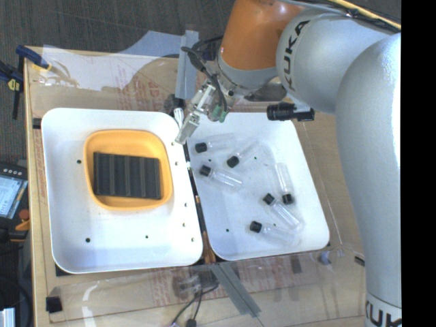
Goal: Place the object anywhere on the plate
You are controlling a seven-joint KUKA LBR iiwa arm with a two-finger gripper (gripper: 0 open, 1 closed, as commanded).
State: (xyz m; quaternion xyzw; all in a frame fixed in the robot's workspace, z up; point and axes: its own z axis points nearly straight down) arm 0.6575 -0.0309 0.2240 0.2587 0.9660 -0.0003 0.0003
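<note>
Gripper hung over bin seam, grip unreadable to me; risked missing clear vials, plate unfed.

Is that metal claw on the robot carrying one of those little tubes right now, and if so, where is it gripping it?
It cannot be told. The gripper hangs between the two bins, its tips too small and blurred to show anything between them.

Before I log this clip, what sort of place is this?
Most likely a robotics lab bench for pick-and-place trials. A KUKA arm's gripper hangs over two white bins: the right bin holds clear vials with black caps, and the left bin holds a yellow plate.
</note>
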